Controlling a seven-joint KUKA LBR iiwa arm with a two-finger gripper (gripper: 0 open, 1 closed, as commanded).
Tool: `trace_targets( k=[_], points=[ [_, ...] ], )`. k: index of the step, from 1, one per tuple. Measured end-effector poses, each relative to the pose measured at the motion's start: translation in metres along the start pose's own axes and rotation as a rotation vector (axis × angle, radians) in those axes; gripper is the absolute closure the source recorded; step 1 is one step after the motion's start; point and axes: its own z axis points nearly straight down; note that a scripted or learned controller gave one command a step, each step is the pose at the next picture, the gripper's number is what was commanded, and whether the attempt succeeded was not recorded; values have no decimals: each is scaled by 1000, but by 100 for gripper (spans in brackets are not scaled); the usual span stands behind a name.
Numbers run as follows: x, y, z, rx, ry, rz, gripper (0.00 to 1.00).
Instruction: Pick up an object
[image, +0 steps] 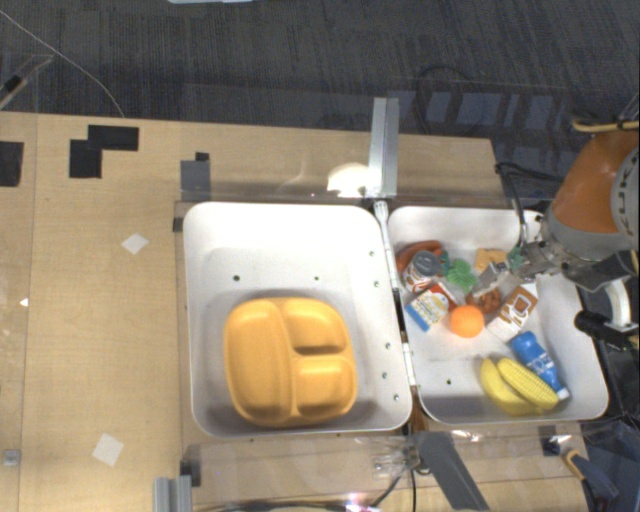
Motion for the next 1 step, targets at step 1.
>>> trace_targets(
  k=[1],
  points=[
    [21,57,8,-9,-1,268,0]
  ],
)
